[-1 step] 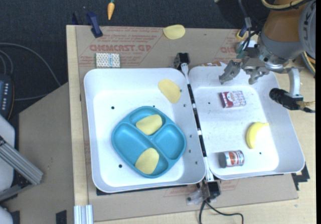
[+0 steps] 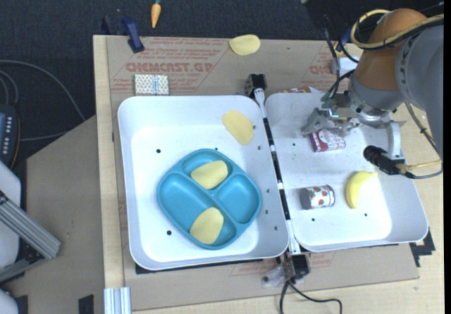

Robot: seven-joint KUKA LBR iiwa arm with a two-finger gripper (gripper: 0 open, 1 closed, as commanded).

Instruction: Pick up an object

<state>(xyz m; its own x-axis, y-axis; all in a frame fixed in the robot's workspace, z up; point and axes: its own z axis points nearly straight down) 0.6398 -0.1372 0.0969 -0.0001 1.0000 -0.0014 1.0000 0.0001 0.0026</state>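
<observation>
— Where the gripper hangs in the right bin, what lies under it?
— A red-and-white packet, just below the fingers, its long axis running roughly left to right.
— Fingers clamped on it?
— Cannot tell; the wrist hides them.
— Anything else there?
— A small can on its side, lengthwise left-right, and a yellow lemon just beside it.

even overhead light - soft shadows, slightly grainy, mild glare
</observation>
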